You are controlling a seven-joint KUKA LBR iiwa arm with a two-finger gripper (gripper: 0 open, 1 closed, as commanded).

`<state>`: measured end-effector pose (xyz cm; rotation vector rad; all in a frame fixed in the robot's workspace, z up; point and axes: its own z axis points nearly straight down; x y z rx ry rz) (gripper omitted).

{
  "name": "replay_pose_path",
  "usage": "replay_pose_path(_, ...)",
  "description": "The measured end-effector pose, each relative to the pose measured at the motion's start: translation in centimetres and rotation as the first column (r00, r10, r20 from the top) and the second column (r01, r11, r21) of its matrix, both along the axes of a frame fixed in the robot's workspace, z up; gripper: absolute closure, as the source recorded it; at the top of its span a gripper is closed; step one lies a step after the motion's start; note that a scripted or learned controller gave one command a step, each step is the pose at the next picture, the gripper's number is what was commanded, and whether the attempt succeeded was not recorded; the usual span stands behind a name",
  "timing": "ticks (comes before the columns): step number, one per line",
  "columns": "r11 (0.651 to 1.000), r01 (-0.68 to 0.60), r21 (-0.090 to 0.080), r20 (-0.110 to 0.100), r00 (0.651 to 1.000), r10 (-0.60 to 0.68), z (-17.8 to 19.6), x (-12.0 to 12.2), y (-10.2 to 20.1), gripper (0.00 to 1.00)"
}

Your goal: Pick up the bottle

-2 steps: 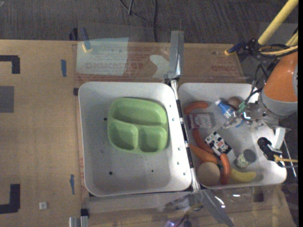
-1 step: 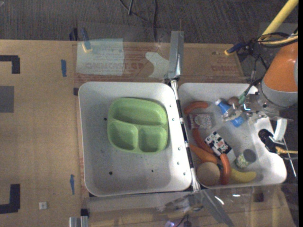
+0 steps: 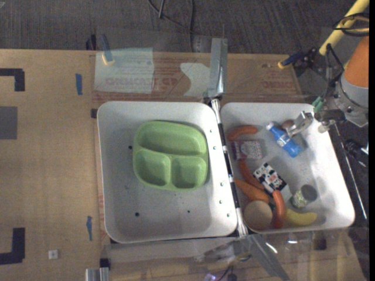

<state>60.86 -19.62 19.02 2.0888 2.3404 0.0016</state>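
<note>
The bottle (image 3: pixel 286 140) is small and blue with a white cap and label. It lies on its side in the upper middle of the right bin (image 3: pixel 337 174), pointing up-left. My gripper (image 3: pixel 300 124) reaches in from the right and hangs just above and to the right of the bottle, close to its upper end. From this slanted view I cannot make out whether it touches the bottle. Nothing is visibly lifted.
The right bin also holds a sausage (image 3: pixel 243 132), a small packet (image 3: pixel 249 150), a black-and-white box (image 3: pixel 269 177), a carrot (image 3: pixel 251 186), a round brown item (image 3: pixel 258 214), a banana (image 3: pixel 301 218) and a can (image 3: pixel 304 196). A green divided plate (image 3: pixel 171 155) lies in the left bin (image 3: pixel 117 204).
</note>
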Motion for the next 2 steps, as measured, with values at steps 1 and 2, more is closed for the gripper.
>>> replay_pose_path(1, 0.999, -0.054, 0.0, 0.002, 0.999, 0.054, -10.3, 0.6, -0.1, 0.0)
replay_pose_path(2, 0.999, -0.054, 0.001, 0.002, 0.999, 0.054, -9.3, 0.7, -0.1, 1.0)
